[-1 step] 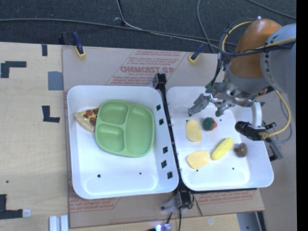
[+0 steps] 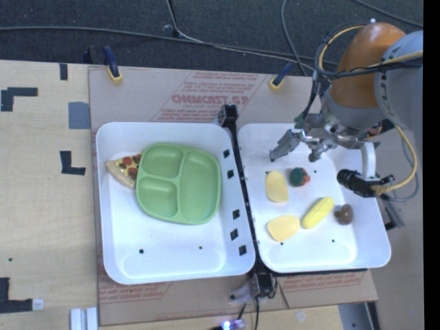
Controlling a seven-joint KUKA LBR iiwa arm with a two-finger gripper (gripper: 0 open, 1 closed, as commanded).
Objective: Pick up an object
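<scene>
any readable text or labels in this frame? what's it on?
"CHEMCAST GP" in red, printed on the brown protective sheet beneath the bins, above the left bin.
More red print repeats in slanted rows across that sheet; too small and blurred to read.
Red print on the sheet's strip below the bins is also unreadable.

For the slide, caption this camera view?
Open two-finger gripper hovers above a small green-and-red ball in the right white bin; nothing grasped.

The bins [image 2: 110,253] look like smooth white plastic. The green tray [image 2: 180,183] is matt plastic. The bench [image 2: 41,239] shows pale wood grain.
</scene>
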